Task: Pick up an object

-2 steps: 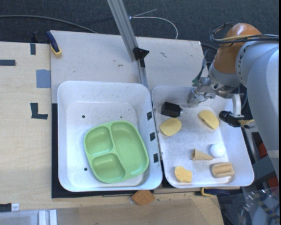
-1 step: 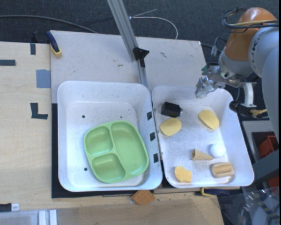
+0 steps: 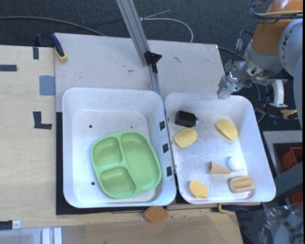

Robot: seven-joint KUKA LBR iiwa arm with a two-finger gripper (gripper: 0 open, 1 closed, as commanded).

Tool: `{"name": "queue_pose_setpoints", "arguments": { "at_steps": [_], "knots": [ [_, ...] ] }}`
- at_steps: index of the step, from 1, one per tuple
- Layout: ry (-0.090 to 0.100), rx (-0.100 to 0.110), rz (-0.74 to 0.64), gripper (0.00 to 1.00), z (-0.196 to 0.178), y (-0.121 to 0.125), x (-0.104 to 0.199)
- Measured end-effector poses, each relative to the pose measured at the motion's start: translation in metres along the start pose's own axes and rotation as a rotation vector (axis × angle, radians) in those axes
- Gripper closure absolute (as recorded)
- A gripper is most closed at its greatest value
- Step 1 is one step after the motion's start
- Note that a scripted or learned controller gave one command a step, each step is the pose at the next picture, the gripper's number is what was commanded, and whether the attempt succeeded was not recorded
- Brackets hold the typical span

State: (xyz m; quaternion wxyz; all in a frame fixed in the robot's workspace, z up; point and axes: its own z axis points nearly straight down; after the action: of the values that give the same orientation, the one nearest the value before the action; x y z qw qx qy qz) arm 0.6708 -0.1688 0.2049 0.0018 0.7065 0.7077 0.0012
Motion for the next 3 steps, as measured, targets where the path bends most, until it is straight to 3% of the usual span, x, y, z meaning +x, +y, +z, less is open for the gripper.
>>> {"name": "queue_pose_setpoints", "arguments": {
  "at_steps": [1, 3],
  "knots": [
    [0.000, -0.001, -0.001, 1.00, -0.056, 0.010, 0.007],
    [0.002, 0.008, -0.003, 1.00, -0.052, -0.022, 0.102]
  ]
}}
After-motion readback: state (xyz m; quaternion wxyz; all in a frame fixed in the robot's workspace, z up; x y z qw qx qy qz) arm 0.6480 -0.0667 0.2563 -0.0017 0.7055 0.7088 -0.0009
